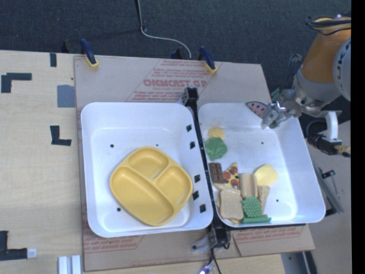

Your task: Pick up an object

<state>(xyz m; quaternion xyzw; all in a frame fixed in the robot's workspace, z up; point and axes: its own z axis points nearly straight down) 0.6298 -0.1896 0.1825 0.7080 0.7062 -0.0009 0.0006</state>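
The bench (34,170) carries two white bins. The left bin (94,124) holds a yellow divided plate (150,184). The right bin (296,170) has toy food bunched along its left side and near edge: a green piece (215,148), a yellow piece (266,175), a brown block (215,172). The claw (272,116) hovers at the far right rim beside a watermelon slice (256,107), and whether it grips anything can't be told.

Dark carpet (228,16) beyond light wooden bench (34,170)

Single fixed overhead camera, slanted down, both bins (85,153) framed.
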